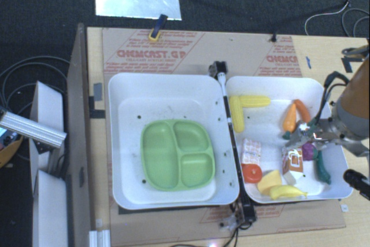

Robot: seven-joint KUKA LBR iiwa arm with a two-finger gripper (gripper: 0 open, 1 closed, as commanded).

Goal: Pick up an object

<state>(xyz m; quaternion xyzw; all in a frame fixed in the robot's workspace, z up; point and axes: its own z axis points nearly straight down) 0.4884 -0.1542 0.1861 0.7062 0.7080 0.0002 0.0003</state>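
Claw (pixel 302 137) low in right bin (pixel 277 85), beside carrot (pixel 289 117)

toy foods (pixel 289 118) heaped in right bin (pixel 272 85), green plate (pixel 176 153) in left bin (pixel 124 124)

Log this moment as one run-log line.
stage: reaching | gripper: low in right bin, among toys beside carrot | held: nothing visible | green plate: left bin

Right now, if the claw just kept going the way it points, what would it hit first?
The claw points left and down into the right bin. Straight on, it would probably meet the brown-and-white packet or the bin floor beside it first; depth is hard to judge from this view.
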